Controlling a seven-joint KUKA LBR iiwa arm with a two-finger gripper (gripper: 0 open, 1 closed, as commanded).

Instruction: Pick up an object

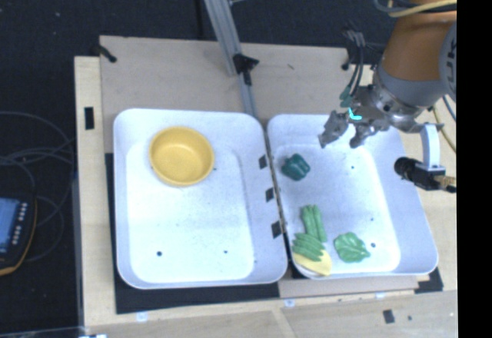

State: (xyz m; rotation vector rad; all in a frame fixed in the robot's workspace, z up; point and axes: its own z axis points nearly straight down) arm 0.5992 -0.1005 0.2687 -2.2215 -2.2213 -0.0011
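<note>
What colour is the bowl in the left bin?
Yellow bowl, clear in the camera view.

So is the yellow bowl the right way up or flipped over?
Right way up. The yellow bowl in the left bin shows its open hollow and rim facing upward, with nothing visible inside.

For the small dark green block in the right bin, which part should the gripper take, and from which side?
Probably from straight above, closing across the narrow width of the green block. It lies alone on the floor of the right bin, apart from the other toys, so both sides look free. The gripper hangs above the bin's far end.
</note>
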